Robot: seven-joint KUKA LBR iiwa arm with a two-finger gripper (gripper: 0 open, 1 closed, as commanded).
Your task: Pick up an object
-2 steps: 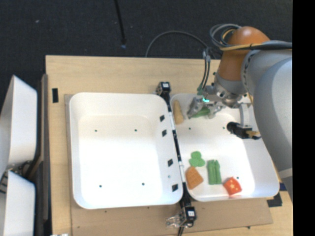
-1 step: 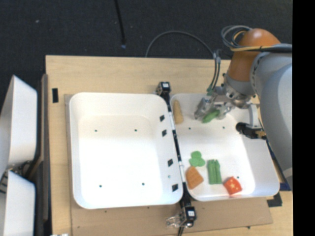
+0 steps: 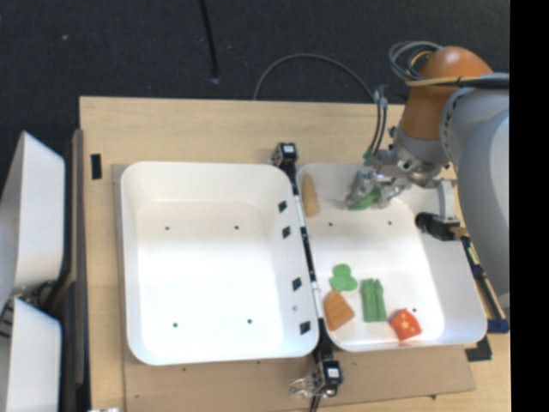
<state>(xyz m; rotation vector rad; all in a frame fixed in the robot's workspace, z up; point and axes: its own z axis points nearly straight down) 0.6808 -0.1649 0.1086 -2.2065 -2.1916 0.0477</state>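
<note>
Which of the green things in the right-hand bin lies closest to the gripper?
The small green piece right at the gripper, near the bin's far end. The round green piece and the ridged green block lie toward the near end.

A pale wooden bench (image 3: 197,127) stands on dark speckled floor (image 3: 111,33), crossed by a thin black cable (image 3: 206,28).

Wooden surface (image 3: 189,127) carries two shallow white bins side by side. Left bin (image 3: 137,256) at 9 o'clock, right bin (image 3: 429,256) at 3 o'clock. Arm (image 3: 446,101) enters from 2 o'clock, orange band above wrist. Gripper (image 3: 371,191) over far end of right bin, green thing (image 3: 367,200) between jaws. Tan piece (image 3: 310,196) against divider, near 12 o'clock. Toward 5 o'clock in right bin: green round piece (image 3: 343,276), green block (image 3: 372,299), orange wedge (image 3: 339,310), red-orange cube (image 3: 406,324).
</note>
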